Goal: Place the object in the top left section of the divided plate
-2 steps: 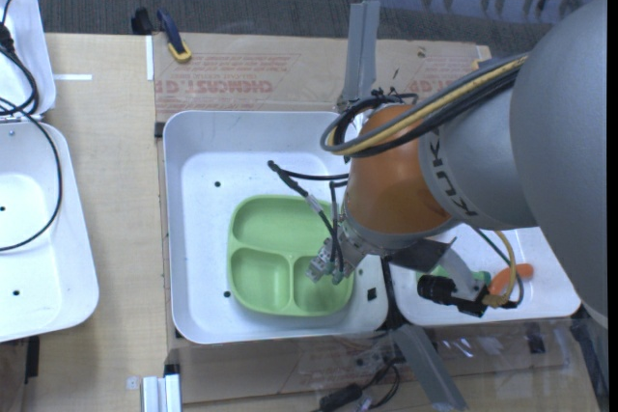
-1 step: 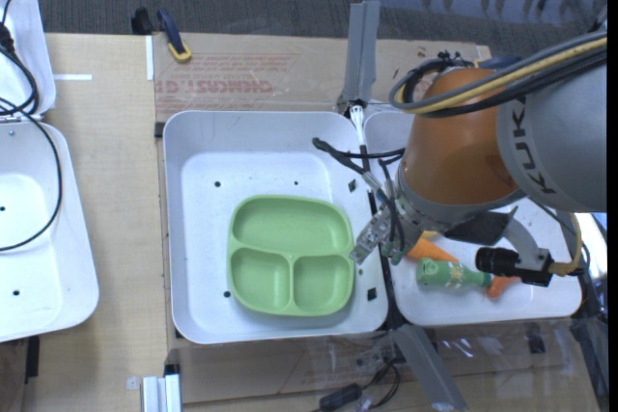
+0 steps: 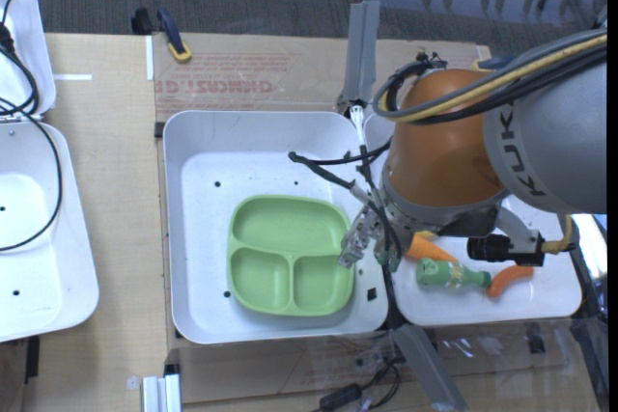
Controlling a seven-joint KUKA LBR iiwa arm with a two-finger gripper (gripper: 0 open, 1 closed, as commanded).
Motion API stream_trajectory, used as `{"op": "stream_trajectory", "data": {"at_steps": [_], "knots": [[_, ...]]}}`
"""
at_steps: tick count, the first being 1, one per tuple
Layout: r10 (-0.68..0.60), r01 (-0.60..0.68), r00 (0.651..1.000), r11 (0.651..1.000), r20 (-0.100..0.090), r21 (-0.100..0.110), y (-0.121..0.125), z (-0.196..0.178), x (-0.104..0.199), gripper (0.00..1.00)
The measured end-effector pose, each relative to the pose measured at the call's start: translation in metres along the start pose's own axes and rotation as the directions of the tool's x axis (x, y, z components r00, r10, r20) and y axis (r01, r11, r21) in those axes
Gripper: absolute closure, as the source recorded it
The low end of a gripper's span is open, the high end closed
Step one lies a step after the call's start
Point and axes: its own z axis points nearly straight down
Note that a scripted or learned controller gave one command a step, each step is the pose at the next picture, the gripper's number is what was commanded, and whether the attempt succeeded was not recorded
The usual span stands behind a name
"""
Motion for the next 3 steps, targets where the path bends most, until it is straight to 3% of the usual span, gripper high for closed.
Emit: {"op": "stream_trajectory", "data": {"at_steps": [1,2,3], "knots": [[-0.108,0.108,0.994,0.994,0.002,-0.001,-0.009,-0.075,-0.006,1.0],[-0.341,0.341,0.94,0.94,-0.002,0.0,0.014,-0.024,0.008,1.0],[-0.34,0.34,0.94,0.94,-0.001,0.0,-0.019,0.0,-0.011,1.0]]}}
